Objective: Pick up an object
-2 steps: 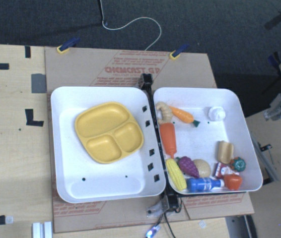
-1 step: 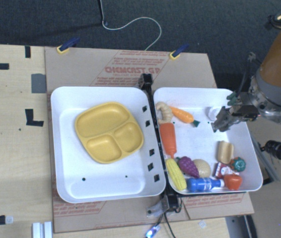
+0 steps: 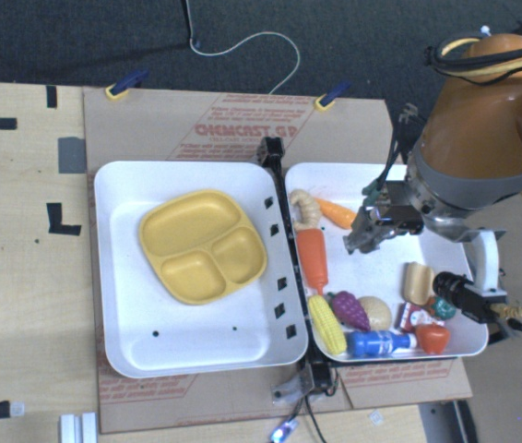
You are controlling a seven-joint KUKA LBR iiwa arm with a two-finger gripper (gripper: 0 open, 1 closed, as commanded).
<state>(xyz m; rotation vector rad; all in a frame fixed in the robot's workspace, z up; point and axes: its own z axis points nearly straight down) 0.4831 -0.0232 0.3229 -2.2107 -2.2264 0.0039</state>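
My gripper (image 3: pixel 364 236) hangs over the middle of the right bin (image 3: pixel 335 171), reaching in from the right under the grey and orange arm. Just left of it lie a small orange carrot (image 3: pixel 338 214), a beige knobbly piece (image 3: pixel 305 209) and a long orange-red carrot (image 3: pixel 313 258). Along the bin's near edge sit a yellow corn cob (image 3: pixel 326 324), purple grapes (image 3: pixel 348 309), a beige ball (image 3: pixel 377 314), a blue bottle (image 3: pixel 379 343) and a red tomato (image 3: pixel 433 338). A tan bread piece (image 3: pixel 416 282) lies below and right of the gripper. Nothing shows in the gripper.
The left bin (image 3: pixel 150 340) holds a yellow divided plate (image 3: pixel 204 245). A black divider with clips (image 3: pixel 279 247) runs between the two bins. A white cable (image 3: pixel 243 44) loops on the dark cloth behind the cardboard sheet.
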